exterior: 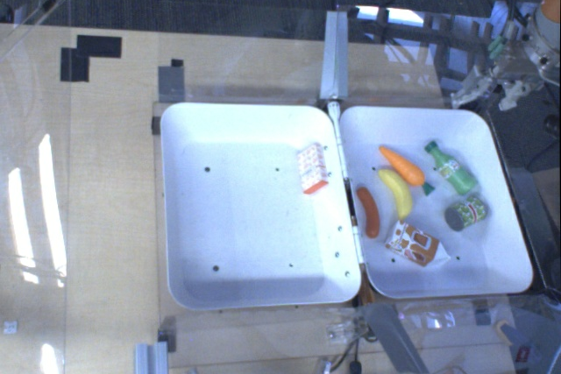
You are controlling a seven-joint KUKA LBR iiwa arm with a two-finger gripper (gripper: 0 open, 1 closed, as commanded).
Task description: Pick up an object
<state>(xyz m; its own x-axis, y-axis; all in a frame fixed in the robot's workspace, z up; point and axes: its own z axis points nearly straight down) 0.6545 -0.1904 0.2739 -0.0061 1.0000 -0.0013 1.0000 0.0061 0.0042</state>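
While end effector (493, 88) hovers beyond right bin (500, 276) rim | grip unreadable

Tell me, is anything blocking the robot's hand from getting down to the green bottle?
Nothing visible does. The gripper hangs past the far right corner of the right bin, and the green bottle lies uncovered below it. The carrot and the small can lie beside the bottle, not on it.
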